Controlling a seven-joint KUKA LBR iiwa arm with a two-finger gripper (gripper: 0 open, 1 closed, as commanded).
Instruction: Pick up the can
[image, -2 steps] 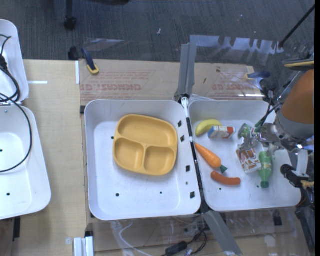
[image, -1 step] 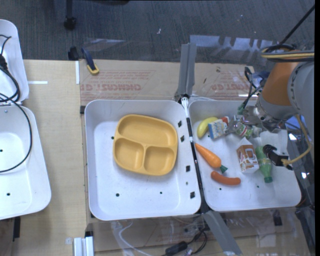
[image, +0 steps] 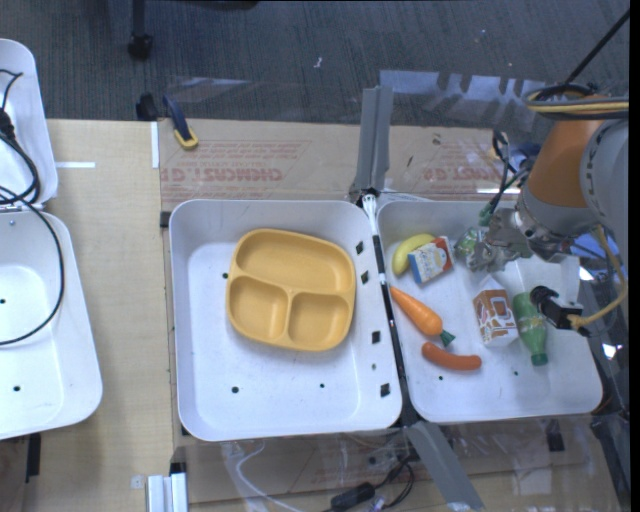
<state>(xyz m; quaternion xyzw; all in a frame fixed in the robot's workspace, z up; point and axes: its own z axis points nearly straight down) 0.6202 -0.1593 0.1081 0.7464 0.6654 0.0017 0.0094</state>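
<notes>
So the grey arm with the orange band (image: 562, 160) comes in from the right and its two-finger gripper (image: 488, 250) is down in the right-hand shallow white bin (image: 500, 402), up near the back of it. Right at the tip there's a small grey-green crumpled-looking thing that I take to be the can (image: 468, 244), though it's pretty blurry. It sits right against the gripper's left side. I honestly can't tell if the gripper is spread or squeezed together, or whether it has hold of the can at all; the wrist hides that part.

Other stuff in the same bin:
- a yellow banana (image: 408, 250) near the back left corner
- a small white carton with blue and red print (image: 430, 262) touching the banana, just left of the can
- an orange carrot with a green end (image: 416, 311) lying at a slant near the left wall
- a red-orange sausage (image: 452, 357) just in front of the carrot
- a brown and white carton (image: 495, 315) about mid-bin
- a green plastic bottle (image: 531, 325) lying just right of that carton

The left-hand white bin (image: 182, 300) has a yellow three-compartment plastic plate (image: 291, 290) sitting flat in the middle.
</notes>
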